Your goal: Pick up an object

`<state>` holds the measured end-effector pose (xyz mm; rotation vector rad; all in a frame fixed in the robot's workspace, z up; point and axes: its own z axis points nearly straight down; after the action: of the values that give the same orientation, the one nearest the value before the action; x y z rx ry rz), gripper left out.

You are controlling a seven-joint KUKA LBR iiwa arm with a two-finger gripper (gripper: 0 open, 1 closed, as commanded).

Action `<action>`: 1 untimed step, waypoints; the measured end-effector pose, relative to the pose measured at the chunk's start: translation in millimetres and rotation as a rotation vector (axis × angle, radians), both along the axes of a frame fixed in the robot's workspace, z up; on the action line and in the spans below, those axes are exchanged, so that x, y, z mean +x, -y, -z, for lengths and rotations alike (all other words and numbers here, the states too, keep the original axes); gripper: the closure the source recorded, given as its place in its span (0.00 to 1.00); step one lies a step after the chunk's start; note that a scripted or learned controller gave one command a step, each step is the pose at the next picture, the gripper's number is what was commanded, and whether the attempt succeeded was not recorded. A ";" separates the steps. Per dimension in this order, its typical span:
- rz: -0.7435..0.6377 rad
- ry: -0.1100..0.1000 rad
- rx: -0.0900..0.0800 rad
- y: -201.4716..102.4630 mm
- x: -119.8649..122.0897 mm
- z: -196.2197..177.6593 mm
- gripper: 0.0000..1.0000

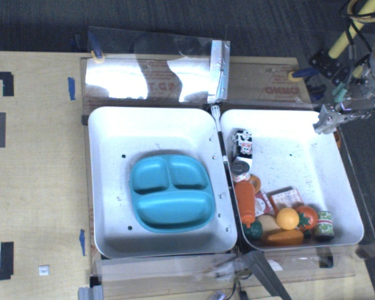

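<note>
Nearest to us, along the front wall of the right bin (pixel 347 167), we find a heap of toy food: a long orange carrot (pixel 244 203) lying against the left wall at about 7 o'clock of that bin, a yellow-orange ball (pixel 287 219) just beside a red tomato (pixel 306 216), a small green-labelled can (pixel 324 225) at 5 o'clock, and a flat red-and-white packet (pixel 285 198) tucked behind them. A little farther up the same left wall, at 9 to 10 o'clock, stands a black-and-white carton (pixel 242 144). In the left bin (pixel 106 167) we see a blue divided tray (pixel 172 191) lying flat, near its centre. Farthest back, at the right bin's 2 o'clock corner, the gripper (pixel 328 119) hangs over the rim, well apart from the heap; we cannot tell how its tool is set.
</note>
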<state>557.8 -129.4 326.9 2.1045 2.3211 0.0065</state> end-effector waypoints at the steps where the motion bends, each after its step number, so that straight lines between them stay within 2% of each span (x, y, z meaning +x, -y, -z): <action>1: -0.140 -0.006 -0.002 86.8 -63.3 -22.9 1.00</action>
<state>494.5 -216.2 349.8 1.9388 2.4660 -0.0007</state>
